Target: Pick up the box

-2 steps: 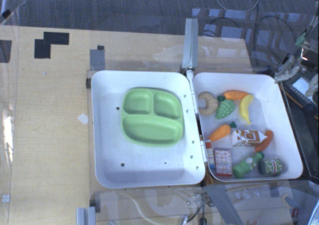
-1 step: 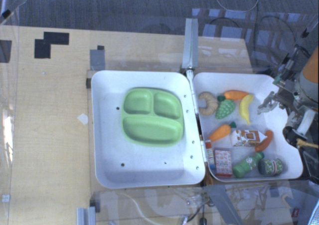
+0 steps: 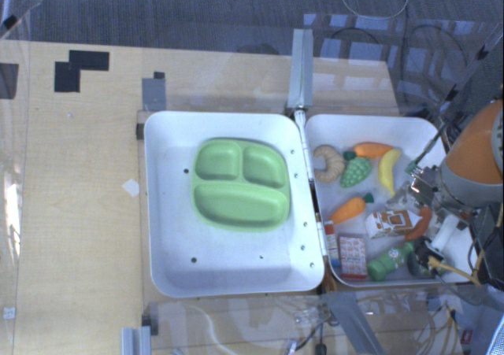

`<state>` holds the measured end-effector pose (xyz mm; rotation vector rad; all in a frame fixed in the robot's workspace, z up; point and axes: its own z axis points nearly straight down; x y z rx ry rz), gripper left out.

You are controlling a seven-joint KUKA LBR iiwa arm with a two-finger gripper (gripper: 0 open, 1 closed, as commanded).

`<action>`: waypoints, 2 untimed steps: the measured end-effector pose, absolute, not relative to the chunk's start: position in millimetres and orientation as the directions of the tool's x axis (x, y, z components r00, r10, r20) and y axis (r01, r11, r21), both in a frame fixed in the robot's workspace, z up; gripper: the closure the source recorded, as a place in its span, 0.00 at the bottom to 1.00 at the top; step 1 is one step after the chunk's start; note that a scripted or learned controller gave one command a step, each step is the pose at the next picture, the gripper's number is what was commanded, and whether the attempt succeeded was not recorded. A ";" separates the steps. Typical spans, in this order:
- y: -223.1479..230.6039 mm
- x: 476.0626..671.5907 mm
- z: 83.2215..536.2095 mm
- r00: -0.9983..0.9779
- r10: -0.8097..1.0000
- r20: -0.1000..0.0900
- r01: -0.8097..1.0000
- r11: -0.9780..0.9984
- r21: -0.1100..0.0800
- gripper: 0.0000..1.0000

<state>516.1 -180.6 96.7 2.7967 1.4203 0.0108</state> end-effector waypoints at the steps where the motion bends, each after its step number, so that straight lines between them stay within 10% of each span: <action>1: -159.2 599.5 109.8 0.579 0.815 0.002 0.815 -0.579 0.004 0.00; 2: -192.5 558.6 88.0 0.710 0.704 0.004 0.704 -0.710 0.005 0.00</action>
